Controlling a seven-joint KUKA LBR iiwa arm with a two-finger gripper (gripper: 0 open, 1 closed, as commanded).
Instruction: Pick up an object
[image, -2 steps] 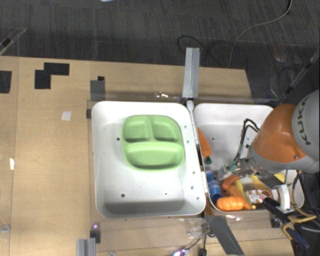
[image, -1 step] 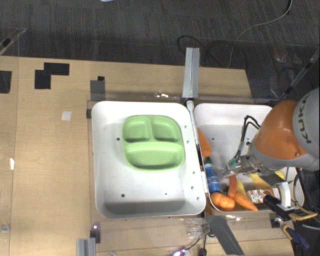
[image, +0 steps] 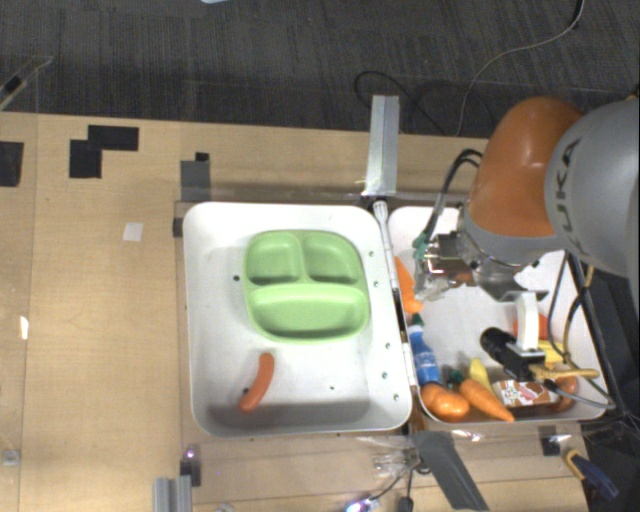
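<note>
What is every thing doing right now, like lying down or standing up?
Green divided plate, right way up, flat in its bin.
Sausage, lying loose beside the plate.
Blue bottle, lying on its side in the other bin.
Carrot, lying near the bottle.
End effector, above the other bin.

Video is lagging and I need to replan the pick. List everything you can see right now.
left bin: one, white, left on the bench
right bin: one, white, beside it
divided plate: one, green, middle of left bin
sausage: one, orange-red, left bin, front of plate
orange stick: one, right bin, along left wall
blue bottle: one, right bin, left wall
carrot: one, orange, right bin front
round piece: one, orange, beside carrot
yellow piece: one, behind carrot
arm: one, grey with orange band, over right bin
pincer: one, above right bin's left part
</note>
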